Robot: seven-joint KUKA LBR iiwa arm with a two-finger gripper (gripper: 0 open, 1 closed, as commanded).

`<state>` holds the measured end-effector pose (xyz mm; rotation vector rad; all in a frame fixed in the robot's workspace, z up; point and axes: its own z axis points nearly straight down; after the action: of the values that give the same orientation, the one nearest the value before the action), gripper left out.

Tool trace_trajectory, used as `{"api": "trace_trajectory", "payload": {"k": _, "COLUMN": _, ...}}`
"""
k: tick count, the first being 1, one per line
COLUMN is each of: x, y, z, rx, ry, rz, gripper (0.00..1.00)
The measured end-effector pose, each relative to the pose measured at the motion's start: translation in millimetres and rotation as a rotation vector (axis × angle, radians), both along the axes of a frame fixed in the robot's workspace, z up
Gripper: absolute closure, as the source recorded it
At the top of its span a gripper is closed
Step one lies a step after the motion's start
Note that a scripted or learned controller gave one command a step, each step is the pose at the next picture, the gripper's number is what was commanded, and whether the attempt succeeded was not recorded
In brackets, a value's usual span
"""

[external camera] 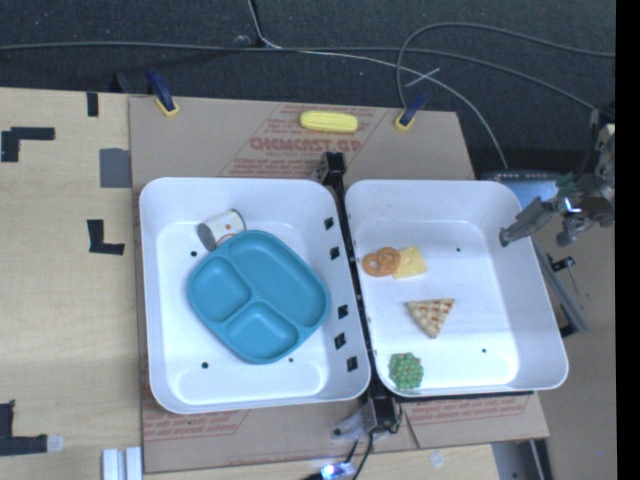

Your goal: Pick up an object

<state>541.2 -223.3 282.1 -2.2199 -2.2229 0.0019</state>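
Note:
The right bin (500, 198) holds a brown pretzel (380, 262) touching a pale yellow piece (411, 263), a tan waffle-like wedge (431, 315) and a green broccoli-like lump (405, 370) near its front wall. The left bin (160, 203) holds a blue divided plate (258, 295) and a small white cup (221, 228) lying on its side behind it. My gripper (545, 226) hangs over the right bin's right rim, well away from all the objects, with nothing seen in it.
A yellow banana-shaped item (328, 121) lies on the cardboard behind the bins. Clamps (163, 96) (410, 113) pin the cardboard's back edge. Cables run across the dark back area. A black divider strip (343, 268) separates the bins.

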Motion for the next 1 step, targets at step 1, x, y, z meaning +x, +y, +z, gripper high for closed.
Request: {"api": "trace_trajectory", "payload": {"k": 1, "x": -3.3, "y": 8.3, "z": -47.3, "rx": 0.001, "ry": 0.005, "rz": 0.000, "gripper": 0.00}}
